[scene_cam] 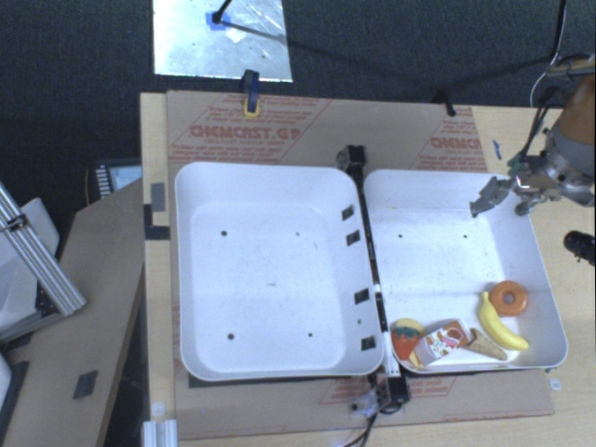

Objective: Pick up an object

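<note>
In the right bin [438, 250], along its near edge, lie a yellow banana [499, 324], an orange ring-shaped piece [508, 296], a red-and-white packet [441, 341], a tan wedge [485, 346] and an orange-and-yellow round toy [406, 333]. My gripper [503, 196] hovers over the far right corner of that bin, well away from the objects. Its two fingers are spread apart with nothing between them.
The left bin [270, 268] sits beside the right one, joined by a black clamp strip [365, 250]. Both rest on a cardboard sheet [279, 124]. A shiny metal plate [222, 24] lies at the back. An aluminium rail [33, 254] stands at the left.
</note>
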`<state>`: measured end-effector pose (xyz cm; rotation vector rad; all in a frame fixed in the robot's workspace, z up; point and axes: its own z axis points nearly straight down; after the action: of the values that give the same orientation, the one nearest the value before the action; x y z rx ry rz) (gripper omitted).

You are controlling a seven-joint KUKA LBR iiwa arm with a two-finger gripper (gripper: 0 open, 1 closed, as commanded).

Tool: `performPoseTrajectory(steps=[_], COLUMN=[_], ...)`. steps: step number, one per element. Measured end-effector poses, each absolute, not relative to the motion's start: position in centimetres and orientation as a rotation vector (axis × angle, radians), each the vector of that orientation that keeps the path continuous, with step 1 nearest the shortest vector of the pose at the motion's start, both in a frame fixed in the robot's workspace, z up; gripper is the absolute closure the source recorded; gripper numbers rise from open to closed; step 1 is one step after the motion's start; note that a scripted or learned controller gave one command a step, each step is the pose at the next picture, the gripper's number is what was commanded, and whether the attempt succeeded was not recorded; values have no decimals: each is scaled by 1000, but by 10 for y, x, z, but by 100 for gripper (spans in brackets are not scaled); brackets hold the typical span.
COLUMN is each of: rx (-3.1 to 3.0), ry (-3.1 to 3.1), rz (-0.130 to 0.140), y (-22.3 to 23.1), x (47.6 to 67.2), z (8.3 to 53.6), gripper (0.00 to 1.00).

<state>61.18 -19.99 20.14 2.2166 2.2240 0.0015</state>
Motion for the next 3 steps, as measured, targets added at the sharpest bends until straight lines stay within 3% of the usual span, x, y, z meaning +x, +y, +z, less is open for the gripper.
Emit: performPoseTrajectory(steps=[1,2,3], rx=[2200,2197,2204], ry=[2216,2231,2233], rz=[17,19,12], y=[-178,-78,4], x=[584,608,574], z=[382,474,525], gripper=[0,0,0])
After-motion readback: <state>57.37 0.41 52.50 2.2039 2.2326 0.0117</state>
